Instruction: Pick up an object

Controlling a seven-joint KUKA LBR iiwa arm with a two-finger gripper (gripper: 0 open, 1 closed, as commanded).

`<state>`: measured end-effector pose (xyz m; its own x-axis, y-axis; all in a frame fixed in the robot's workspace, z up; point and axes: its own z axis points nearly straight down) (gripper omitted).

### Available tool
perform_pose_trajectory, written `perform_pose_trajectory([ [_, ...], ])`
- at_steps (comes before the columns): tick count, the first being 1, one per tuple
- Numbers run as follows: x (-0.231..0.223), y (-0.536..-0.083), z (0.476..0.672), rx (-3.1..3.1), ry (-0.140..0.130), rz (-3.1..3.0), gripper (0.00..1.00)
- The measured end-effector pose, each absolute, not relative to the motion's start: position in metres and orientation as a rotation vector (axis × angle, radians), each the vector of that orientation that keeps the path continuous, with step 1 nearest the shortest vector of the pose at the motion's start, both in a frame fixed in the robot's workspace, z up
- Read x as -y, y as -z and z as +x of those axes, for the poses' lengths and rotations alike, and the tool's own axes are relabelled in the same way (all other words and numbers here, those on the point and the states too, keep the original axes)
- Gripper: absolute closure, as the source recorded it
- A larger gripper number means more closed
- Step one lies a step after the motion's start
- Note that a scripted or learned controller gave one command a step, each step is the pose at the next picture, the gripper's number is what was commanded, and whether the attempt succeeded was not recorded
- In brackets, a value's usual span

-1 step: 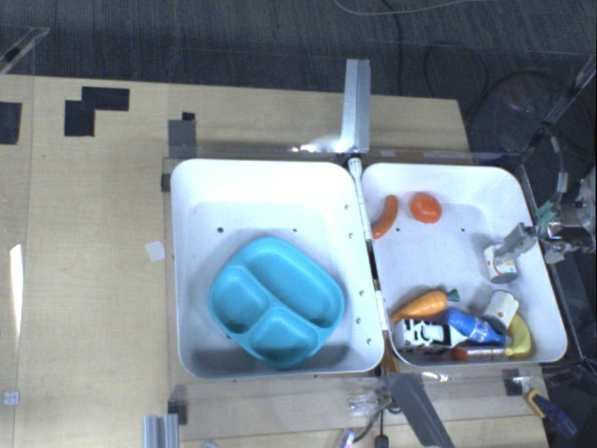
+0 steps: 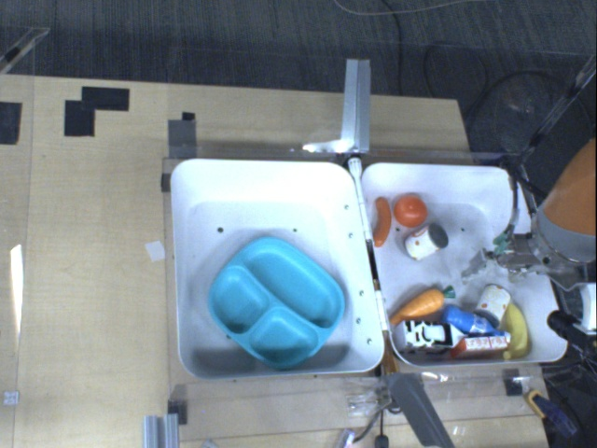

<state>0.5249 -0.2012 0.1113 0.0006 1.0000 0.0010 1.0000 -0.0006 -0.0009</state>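
The right bin [image 2: 466, 194] holds several small items. A red-orange sausage shape [image 2: 381, 222], a red tomato [image 2: 409, 210] and a white cup on its side [image 2: 425, 242] lie at its upper left. Along its front lie a carrot [image 2: 418, 304], a black-and-white carton [image 2: 424, 336], a blue object [image 2: 471, 321], a red packet [image 2: 480, 345], a small white item [image 2: 492, 299] and a yellow banana [image 2: 516, 329]. My gripper [image 2: 504, 253] hangs at the bin's right side, just above the white item and the banana. Nothing is visibly held in it.
The left bin [image 2: 201, 203] holds a blue divided plate [image 2: 275, 299]. A metal post [image 2: 357, 105] stands behind the seam between the bins. The arm's orange band [image 2: 571, 194] sits over the right bin's right wall. Black cables lie on the dark floor beyond the bench.
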Motion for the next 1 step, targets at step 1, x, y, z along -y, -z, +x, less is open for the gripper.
perform_pose_trajectory([
  [1,0.1898,-0.0888,0.4924,2.185,0.013,-2.277,0.00],
])
